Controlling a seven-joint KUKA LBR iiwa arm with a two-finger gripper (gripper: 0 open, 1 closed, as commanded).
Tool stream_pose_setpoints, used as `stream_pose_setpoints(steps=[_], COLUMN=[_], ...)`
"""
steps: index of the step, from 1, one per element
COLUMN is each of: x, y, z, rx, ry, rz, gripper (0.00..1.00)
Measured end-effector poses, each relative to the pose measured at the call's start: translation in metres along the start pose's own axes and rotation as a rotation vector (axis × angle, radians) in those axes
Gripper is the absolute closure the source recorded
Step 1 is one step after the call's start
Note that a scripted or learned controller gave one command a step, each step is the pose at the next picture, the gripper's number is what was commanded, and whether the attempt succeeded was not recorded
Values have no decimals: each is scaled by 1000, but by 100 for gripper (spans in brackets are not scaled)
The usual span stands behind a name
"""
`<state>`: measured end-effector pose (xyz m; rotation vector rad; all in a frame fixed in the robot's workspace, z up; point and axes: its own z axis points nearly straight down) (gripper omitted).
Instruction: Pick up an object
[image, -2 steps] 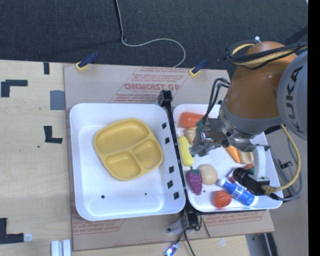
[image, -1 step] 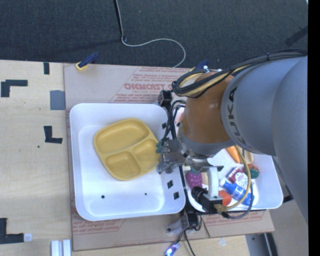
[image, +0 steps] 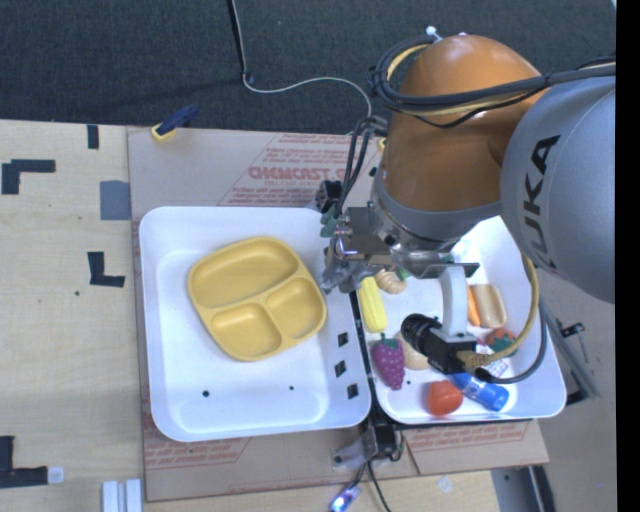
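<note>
My gripper (image: 350, 266) hangs low over the left edge of the right bin (image: 540, 405), at the wall between the two bins. Just below it and to its right lies a yellow corn cob (image: 373, 306). A small beige piece (image: 392, 283) sits right beside the gripper. Further toward the front are a bunch of purple grapes (image: 389, 362), a red tomato (image: 444, 398) and a blue object (image: 487, 394). A hot dog bun (image: 487, 304) lies at the right, partly behind the robot's bracket. The arm's big orange and grey body hides the back of this bin.
The left bin (image: 170, 400) holds a yellow divided plate (image: 257, 297) in its middle. A yellow and blue clip (image: 173, 122) lies on the bench behind the bins. A thin cable (image: 290, 85) runs across the dark background.
</note>
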<state>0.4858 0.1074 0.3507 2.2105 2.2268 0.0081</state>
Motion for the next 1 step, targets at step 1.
stream_pose_setpoints(steps=[1], x=[-17], y=[0], z=[-59], rx=[6], ry=[-3], rz=[5], gripper=[100])
